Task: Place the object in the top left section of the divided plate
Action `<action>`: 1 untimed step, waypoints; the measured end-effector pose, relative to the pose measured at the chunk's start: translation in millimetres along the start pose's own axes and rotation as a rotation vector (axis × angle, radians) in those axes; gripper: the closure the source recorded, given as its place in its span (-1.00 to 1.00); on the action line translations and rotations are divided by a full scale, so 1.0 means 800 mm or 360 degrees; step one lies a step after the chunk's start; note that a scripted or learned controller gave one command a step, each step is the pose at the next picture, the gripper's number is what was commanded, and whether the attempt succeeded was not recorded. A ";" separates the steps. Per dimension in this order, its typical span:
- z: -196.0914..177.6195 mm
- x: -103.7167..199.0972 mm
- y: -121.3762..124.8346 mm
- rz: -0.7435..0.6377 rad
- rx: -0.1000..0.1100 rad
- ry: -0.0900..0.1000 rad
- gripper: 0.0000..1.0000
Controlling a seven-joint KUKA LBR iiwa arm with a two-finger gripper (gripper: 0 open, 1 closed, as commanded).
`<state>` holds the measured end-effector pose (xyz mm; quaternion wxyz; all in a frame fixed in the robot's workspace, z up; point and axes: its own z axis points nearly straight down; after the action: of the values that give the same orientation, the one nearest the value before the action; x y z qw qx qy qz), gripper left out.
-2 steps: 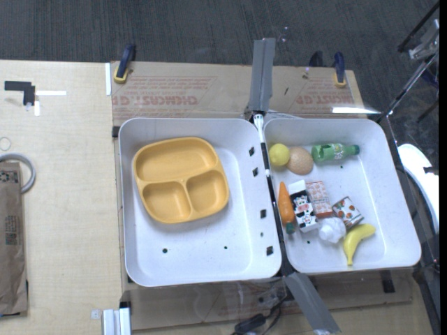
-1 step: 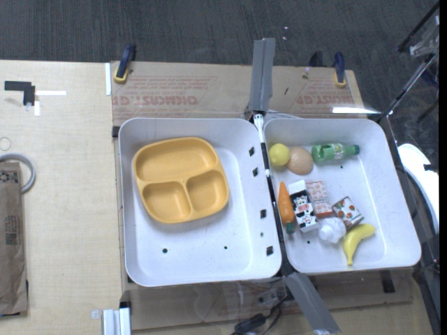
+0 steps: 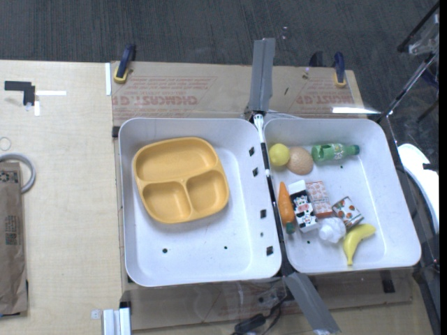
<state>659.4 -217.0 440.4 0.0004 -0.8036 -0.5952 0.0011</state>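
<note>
Two shallow white bins sit side by side on a pale wooden worktop [image 3: 63,187], seen from above at a slant. The left bin [image 3: 209,250] carries a yellow-orange divided plate [image 3: 174,160], lying flat toward the bin's upper left, with one wide section along its far side and two smaller sections along its near side; all three sections are bare.

The loose things all lie in the right bin [image 3: 391,187], well apart from the plate. Along its far side a lemon [image 3: 279,155] touches a tan egg-shaped item [image 3: 301,160], with a green bottle [image 3: 334,151] on its side just beside them. Below, a carrot [image 3: 285,202] lies against the bin's left wall next to a cow-patterned carton [image 3: 302,208] and a red-and-white packet [image 3: 318,195]. A small brown box [image 3: 347,211], a white crumpled lump [image 3: 332,230] and a banana [image 3: 356,240] cluster near the bin's front.

A printed cardboard sheet [image 3: 181,89] lies behind the bins, pinned by two blue clamps [image 3: 126,61]. A brown paper bag [image 3: 12,236] rests at the worktop's left edge. Whether the end effector is released or clenched cannot be told.
</note>
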 end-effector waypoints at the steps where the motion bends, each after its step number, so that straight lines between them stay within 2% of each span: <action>1: 0.000 0.003 -0.001 0.0086 0.0002 0.0000 -1.00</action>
<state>659.4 -214.3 440.1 0.0008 -0.8194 -0.5733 0.0014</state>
